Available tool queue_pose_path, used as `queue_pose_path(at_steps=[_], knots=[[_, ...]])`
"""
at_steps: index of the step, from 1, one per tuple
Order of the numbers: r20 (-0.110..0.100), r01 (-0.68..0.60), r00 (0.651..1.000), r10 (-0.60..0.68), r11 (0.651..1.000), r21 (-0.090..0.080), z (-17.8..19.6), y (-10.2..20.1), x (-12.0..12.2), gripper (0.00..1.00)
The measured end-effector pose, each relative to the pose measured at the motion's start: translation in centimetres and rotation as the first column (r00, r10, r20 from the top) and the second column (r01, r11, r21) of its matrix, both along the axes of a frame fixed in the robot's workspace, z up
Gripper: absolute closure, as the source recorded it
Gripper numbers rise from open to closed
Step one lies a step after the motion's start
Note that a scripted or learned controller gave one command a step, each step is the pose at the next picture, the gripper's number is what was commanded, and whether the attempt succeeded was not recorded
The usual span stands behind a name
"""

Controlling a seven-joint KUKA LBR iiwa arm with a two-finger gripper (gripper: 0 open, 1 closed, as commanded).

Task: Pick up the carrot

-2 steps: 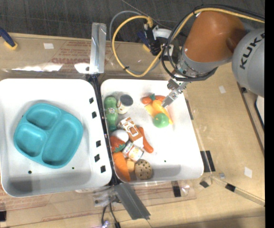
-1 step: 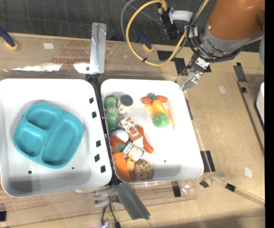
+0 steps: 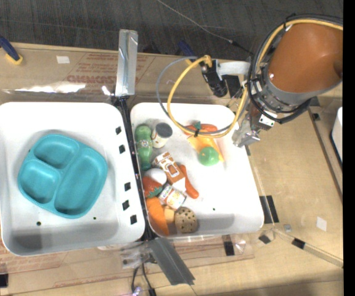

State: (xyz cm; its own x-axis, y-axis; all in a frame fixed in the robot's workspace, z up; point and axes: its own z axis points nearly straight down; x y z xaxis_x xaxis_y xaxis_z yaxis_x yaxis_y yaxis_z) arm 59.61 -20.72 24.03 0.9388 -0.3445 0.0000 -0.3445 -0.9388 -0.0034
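The grey arm with its orange band is reaching in over the right rim of the right shallow white bin (image 3: 251,190), and its jaws (image 3: 245,135) are hanging just above that rim, near the bin's upper right corner; whether they are open or closed cannot be told, and nothing is showing between them. The slim orange carrot (image 3: 188,187) is lying inside this right bin, toward its left-centre, slanting down to the right and touching a small white and orange carton (image 3: 169,168) above it. Further into the right bin, nearer the jaws, a round green fruit (image 3: 209,156) is sitting beside a yellow piece (image 3: 201,143). At the bin's near left corner a brown speckled cookie (image 3: 185,220) is resting. Left of the right bin, a second shallow white bin (image 3: 5,165) is holding a teal divided plate (image 3: 62,175). Both bins are sitting on the tan counter (image 3: 301,190).
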Motion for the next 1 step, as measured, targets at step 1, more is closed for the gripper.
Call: queue_pose_path(at_steps=[1], knots=[[-0.01, -0.119, 0.993, 0.119, 0.993, 0.008, -12.86, 0.23, 4.45, 1.0]])
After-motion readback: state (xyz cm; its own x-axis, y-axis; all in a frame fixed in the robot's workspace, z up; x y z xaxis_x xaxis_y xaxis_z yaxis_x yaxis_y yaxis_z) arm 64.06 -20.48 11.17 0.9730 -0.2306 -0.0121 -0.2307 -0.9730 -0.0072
